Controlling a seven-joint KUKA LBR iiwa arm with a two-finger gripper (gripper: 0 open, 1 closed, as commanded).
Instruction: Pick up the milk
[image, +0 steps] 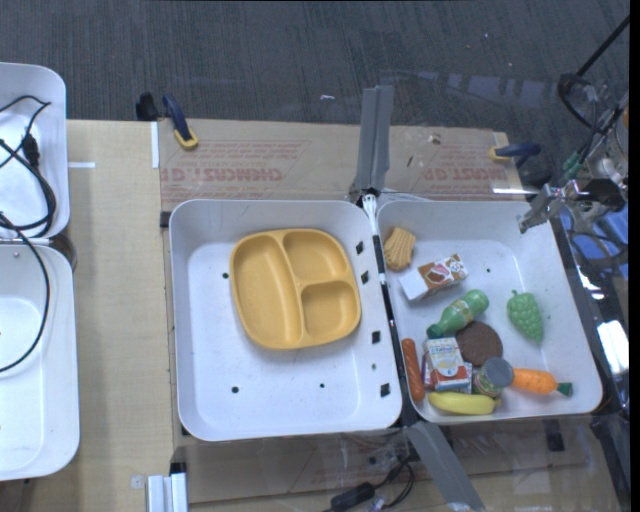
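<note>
In the right bin (560, 300), a small milk carton (447, 364) with a white, red and blue label stands near the front edge. It is wedged between a red sausage (411, 368) on its left and a small can (493, 379) on its right. A yellow banana (461, 403) lies just in front of it and a brown round cookie (481, 342) just behind. A second white carton (436, 276) with an orange-brown picture lies on its side farther back.
The right bin also holds a green bottle (459, 313), green grapes (525, 314), a carrot (541, 381) and a cracker (399, 248). A yellow divided plate (296, 288) sits in the left bin (200, 380). Cables and a metal clamp (560, 195) stand at the right bin's far corner.
</note>
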